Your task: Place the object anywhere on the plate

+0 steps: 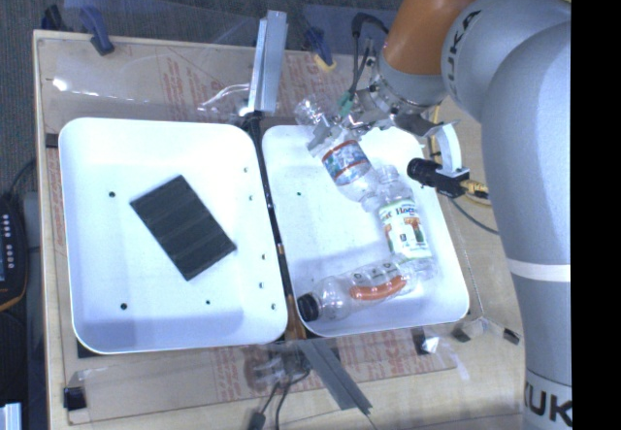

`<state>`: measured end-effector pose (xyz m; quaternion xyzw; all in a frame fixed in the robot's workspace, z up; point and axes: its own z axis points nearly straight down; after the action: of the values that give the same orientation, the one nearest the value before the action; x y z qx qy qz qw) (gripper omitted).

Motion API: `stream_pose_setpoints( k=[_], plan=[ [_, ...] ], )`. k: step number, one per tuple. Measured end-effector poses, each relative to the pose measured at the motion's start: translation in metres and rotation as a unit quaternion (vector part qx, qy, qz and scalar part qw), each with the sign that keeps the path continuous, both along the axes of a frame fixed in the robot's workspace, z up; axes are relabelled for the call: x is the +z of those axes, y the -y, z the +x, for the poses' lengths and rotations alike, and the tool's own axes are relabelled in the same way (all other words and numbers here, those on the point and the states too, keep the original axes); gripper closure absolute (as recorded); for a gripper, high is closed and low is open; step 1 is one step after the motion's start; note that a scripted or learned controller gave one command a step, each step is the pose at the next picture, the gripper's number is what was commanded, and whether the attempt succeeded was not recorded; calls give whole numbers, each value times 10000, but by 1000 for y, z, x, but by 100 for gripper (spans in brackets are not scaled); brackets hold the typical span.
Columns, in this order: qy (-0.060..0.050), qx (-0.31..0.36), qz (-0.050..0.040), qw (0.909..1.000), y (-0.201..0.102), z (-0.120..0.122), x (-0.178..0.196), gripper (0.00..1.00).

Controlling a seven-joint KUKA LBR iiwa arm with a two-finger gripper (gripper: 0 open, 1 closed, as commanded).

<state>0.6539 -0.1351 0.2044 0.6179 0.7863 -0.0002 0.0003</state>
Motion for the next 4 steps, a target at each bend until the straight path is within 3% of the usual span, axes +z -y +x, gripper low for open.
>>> stream_pose_setpoints(
  k=[1, 2, 3, 4],
  plan=[
    [-4, 93, 7, 10000, -68, 3, 12, 100],
    [-14, 645, 3, 9979, -137, -17, 34, 100],
    [0, 1437, -2, 9896, -155, -12, 63, 100],
    [-16, 2958, 3, 9553, -182, -25, 13, 100]
  ],
)
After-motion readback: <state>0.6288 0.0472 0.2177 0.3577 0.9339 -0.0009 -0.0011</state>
